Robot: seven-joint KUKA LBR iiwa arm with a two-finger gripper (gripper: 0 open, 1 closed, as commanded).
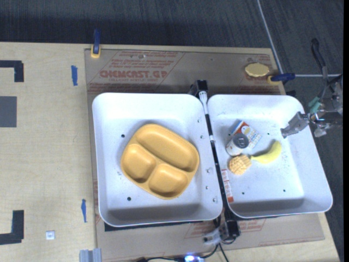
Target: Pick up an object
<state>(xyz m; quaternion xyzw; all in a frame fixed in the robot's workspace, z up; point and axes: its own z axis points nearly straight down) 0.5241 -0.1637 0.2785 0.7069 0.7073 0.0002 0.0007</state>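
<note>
The right bin [305, 198] holds three small things. A yellow banana [268, 154] lies near its middle, and a round orange waffle-textured piece [239, 164] touches the banana's left end. Just above those sits a small white, blue and red can [240, 136] on its side. My gripper [294, 125] reaches in over the bin's upper right corner, above and to the right of the banana, apart from all three objects. Nothing shows in its grasp.
The left bin [106, 119] carries a large yellow divided plate [158, 160]. A black divider [210, 141] runs between the bins. A yellow disc [257, 70] lies on the cardboard behind the right bin, near a blue clamp [281, 77].
</note>
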